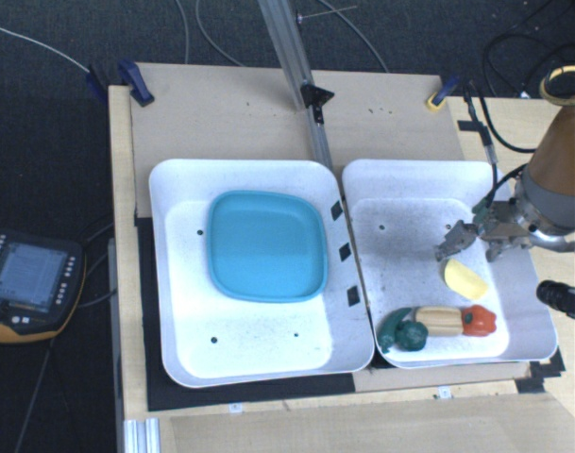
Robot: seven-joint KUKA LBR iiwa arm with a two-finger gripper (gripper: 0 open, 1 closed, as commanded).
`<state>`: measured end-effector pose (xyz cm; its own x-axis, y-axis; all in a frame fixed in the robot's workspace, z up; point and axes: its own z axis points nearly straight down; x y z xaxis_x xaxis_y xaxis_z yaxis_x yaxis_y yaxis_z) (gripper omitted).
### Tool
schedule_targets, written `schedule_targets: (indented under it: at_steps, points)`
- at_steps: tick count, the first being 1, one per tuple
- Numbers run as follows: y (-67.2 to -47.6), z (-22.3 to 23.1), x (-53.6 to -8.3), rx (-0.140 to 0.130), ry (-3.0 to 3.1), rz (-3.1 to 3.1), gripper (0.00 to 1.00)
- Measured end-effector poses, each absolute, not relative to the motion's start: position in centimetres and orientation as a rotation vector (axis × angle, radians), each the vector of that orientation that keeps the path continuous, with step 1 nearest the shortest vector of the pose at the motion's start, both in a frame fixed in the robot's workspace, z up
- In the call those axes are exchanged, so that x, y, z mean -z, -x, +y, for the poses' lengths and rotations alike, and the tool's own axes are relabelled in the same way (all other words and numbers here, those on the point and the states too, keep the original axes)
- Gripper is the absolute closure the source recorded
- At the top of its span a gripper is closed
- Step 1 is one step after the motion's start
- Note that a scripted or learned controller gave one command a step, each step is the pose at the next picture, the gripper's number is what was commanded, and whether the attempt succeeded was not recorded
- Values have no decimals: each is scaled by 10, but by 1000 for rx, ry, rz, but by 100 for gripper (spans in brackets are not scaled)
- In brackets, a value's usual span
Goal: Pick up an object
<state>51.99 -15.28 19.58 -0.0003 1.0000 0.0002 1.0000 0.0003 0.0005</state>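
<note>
In the right bin [400,189] a yellow wedge-shaped piece [465,278] lies near the right wall. Along the bin's front edge sit a dark green round object [402,332], a tan cylinder [439,321] and a red piece [479,321], lined up and touching. My gripper [476,239] hangs just above and behind the yellow piece, open, its fingers [451,244] spread with nothing between them.
The left bin [178,281] holds a light blue square plate [267,245]. A metal pole [289,41] slants up from between the bins. A teach pendant [27,286] lies on the floor at the left.
</note>
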Motion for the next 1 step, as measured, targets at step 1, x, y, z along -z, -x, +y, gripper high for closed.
schedule_targets:
  at_steps: [1]
  points:
    - [-510,-155,-147,3,-2224,2223,0]
